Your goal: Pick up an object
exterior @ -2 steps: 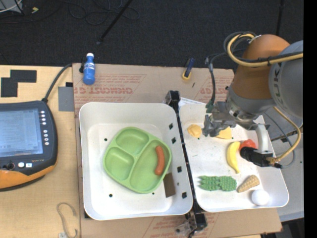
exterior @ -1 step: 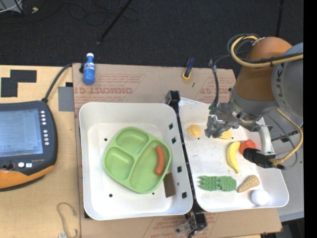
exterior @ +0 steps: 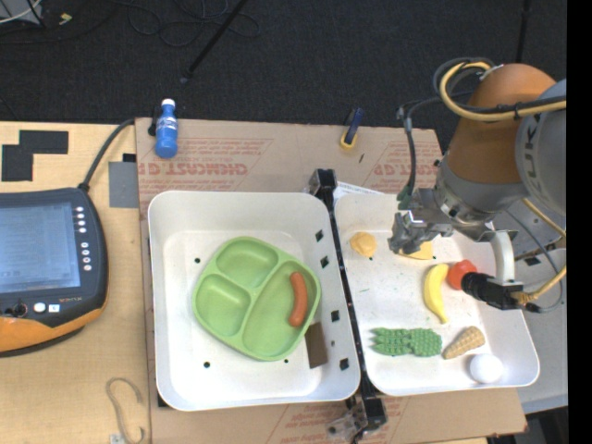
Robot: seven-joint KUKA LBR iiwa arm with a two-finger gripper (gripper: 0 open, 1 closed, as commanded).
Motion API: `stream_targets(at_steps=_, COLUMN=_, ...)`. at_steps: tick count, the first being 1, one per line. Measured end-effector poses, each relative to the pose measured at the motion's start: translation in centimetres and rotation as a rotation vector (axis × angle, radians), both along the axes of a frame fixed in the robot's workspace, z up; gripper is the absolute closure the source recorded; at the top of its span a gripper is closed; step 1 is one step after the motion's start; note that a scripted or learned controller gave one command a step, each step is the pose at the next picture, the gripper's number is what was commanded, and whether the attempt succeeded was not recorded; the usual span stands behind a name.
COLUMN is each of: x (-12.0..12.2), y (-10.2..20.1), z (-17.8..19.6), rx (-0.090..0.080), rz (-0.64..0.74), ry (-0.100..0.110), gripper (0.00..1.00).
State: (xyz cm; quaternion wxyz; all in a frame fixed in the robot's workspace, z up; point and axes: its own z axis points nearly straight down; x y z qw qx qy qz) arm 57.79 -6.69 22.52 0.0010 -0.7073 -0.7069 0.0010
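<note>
My gripper (exterior: pixel 407 237) hangs low over the back of the right bin (exterior: pixel 518 359). It sits just above a flat yellow piece (exterior: pixel 418 252) that peeks out beneath it. A small yellow lump (exterior: pixel 363 244) lies to its left. Towards the front of this bin lie a banana (exterior: pixel 436 291), a red toy (exterior: pixel 460 274) beside it, a green bumpy toy (exterior: pixel 405 342), an ice-cream cone (exterior: pixel 463 342) and a white ball (exterior: pixel 485 368). Nothing is seen held.
The left bin (exterior: pixel 176 248) holds a green divided plate (exterior: pixel 242 296) with a sausage (exterior: pixel 298 298) on it. A black divider (exterior: pixel 335 276) separates the bins. A blue bottle (exterior: pixel 166 129) stands behind the bins, and a tablet (exterior: pixel 42 252) lies at the far left.
</note>
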Motion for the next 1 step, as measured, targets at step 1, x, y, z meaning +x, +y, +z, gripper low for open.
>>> stream_targets(at_steps=1, x=0.31, y=1.05, z=1.2, rx=0.001, rz=0.002, ry=-0.001, gripper=1.0)
